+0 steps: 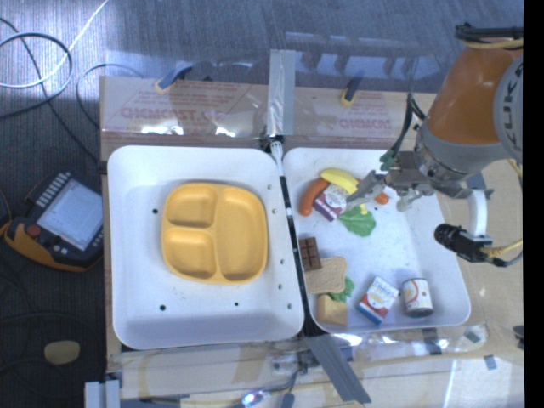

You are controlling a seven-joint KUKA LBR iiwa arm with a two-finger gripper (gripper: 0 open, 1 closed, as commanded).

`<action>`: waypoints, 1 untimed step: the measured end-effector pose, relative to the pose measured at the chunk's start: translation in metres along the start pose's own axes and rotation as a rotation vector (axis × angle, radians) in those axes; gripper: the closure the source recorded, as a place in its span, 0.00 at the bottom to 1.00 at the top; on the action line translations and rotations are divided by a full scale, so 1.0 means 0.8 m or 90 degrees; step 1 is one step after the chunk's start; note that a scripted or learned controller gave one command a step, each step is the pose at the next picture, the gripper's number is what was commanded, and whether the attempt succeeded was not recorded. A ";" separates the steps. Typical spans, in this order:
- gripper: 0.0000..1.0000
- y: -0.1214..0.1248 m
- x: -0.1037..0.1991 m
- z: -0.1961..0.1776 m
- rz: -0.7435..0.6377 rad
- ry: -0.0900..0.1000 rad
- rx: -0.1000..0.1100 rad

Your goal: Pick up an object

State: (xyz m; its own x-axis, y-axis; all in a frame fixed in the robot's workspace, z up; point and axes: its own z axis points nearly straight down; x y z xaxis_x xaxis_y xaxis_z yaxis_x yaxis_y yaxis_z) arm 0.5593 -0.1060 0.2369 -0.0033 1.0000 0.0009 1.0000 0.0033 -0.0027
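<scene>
The end effector [371,187] hangs low over the far part of the right bin [442,266], whether released or clenched I cannot tell, seemingly placed to take the small packet [332,202] beside the banana [339,178] and green leaf [359,223].

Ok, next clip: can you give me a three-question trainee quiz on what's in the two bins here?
1. True or false: the yellow divided plate lies in the bin on the view's left.
2. Which item sits nearest the right bin's front right corner? A) banana B) small can C) chocolate bar
3. Fill in: the end effector hovers over the cluster with the banana, near the green ___.

Key: 1 true; 2 B; 3 leaf.
</scene>
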 end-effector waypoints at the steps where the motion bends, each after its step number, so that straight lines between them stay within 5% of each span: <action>1: 0.00 -0.048 -0.004 0.004 -0.040 -0.001 -0.001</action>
State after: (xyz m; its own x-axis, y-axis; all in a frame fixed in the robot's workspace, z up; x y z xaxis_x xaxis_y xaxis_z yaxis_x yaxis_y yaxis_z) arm 0.5206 -0.1094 0.2337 -0.0667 0.9978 -0.0005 0.9978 0.0667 -0.0018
